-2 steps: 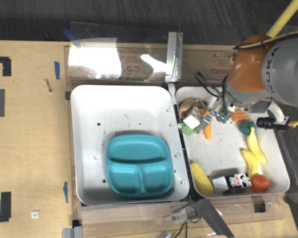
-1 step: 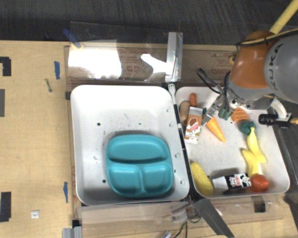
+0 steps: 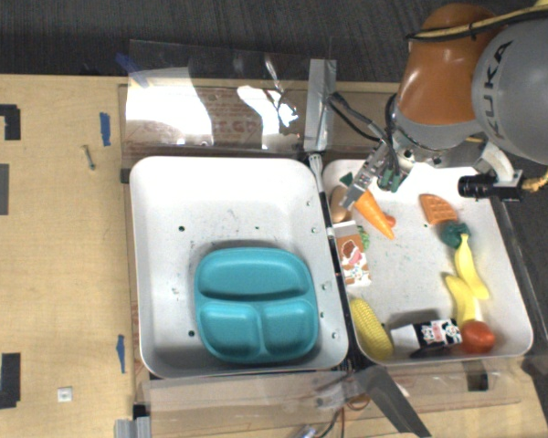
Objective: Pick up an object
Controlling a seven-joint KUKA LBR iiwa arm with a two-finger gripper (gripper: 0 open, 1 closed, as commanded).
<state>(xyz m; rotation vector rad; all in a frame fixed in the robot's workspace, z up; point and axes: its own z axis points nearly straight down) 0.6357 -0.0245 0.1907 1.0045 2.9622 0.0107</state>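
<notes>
Surface [image 3: 46, 245] of pale wood carries two shallow white bins side by side. The left bin [image 3: 164, 199] holds a teal divided tray [image 3: 254, 304] lying toward its near edge. The right bin [image 3: 511, 272] holds the small things, and the grey arm [image 3: 521, 71] with its orange band [image 3: 443, 57] reaches in over its far corner.

The hand [image 3: 376, 179] sits low over the far left part of the right bin. Whether its fingers are apart or together I cannot tell; they are too small and too mixed with the wiring around them.

The likeliest thing to pick is the carrot [image 3: 374, 213], which lies just below the hand, its thick end seemingly at the fingertips, though I cannot tell whether they touch. Its long axis runs at a slant, from the hand down and to the right. A grasp probably needs the fingers set across that slant.

Other things lie farther off: a small picture carton [image 3: 353, 258] against the left wall, a corn cob [image 3: 372, 328] at the near left, a small black-and-white bottle [image 3: 431, 334] beside it, a tomato [image 3: 478, 336], a yellow banana [image 3: 466, 281] with a dark green piece [image 3: 454, 234] at its top, and an orange slice-like piece [image 3: 437, 208].
</notes>
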